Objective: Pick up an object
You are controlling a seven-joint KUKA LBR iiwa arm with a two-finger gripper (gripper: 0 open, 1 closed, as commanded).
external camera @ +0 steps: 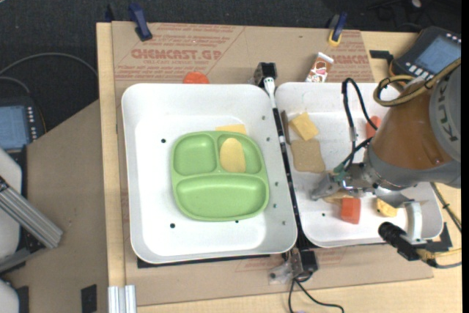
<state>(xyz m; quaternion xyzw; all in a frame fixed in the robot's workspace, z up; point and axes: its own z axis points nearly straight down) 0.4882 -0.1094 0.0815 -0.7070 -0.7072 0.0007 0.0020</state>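
So the bench [220, 48] is topped with a brown cardboard sheet printed with red lettering, and two shallow white bins sit side by side on it. The left bin [146, 157] holds a green divided plate [218, 176] with three compartments; a pale yellow piece [232, 155] lies in its upper right compartment, and another yellow bit [233, 130] sits just behind the plate's rim. The arm [414, 135] comes in from the right, grey with an orange band, and hangs over the right bin [322, 227]. The gripper [333, 187] is low in that bin, pointing left; honestly I can't tell if the fingers are spread or pressed together, they're too small and dark here. In the right bin there's a flat brown square [308, 155] near the left wall, a yellow wedge [303, 127] just above it, an orange block [351, 210] just beside the gripper, and a small yellow chunk [385, 209] further right. Blue clamps [139, 20] pinch the cardboard's far edge.
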